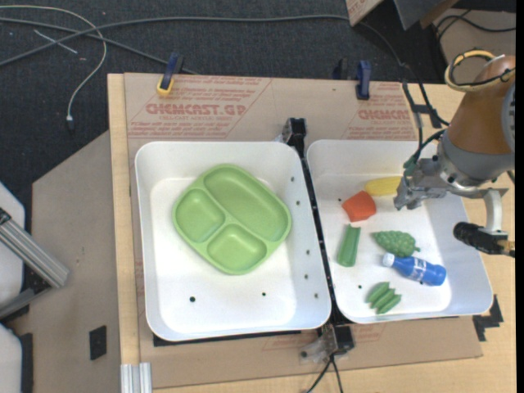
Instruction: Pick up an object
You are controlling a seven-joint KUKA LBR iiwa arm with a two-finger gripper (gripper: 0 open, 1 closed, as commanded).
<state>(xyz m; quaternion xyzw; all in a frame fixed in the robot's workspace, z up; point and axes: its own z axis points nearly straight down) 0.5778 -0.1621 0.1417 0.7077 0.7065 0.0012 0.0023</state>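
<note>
The gripper (407, 195) hangs over the far part of the right bin (467, 301), on the end of the grey arm (479, 129) with its orange band, which comes in from the right. Whether it is released or clenched cannot be told from this angle; nothing shows clearly grasped in it. Taking the gripper as the landmark: a yellow object (381, 187) lies just to its left, touching or nearly touching it, long axis running left to right. An orange-red block (359, 206) sits a little farther left and slightly nearer the camera, just beside the yellow piece. Nearer the camera and to the left, a green cucumber-like stick (349, 245) lies with its long axis running almost straight toward the camera, tilted a little to the left at the near end. Directly below the gripper in the view rests a bumpy dark green piece (395, 241), and just past that a blue bottle (416, 268) lies on its side, white cap pointing left and away, long axis slanting down to the right. A green pea pod (382, 296) lies nearest the camera. Well to the left, the left bin (164, 301) holds a green divided plate (232, 218).
</note>
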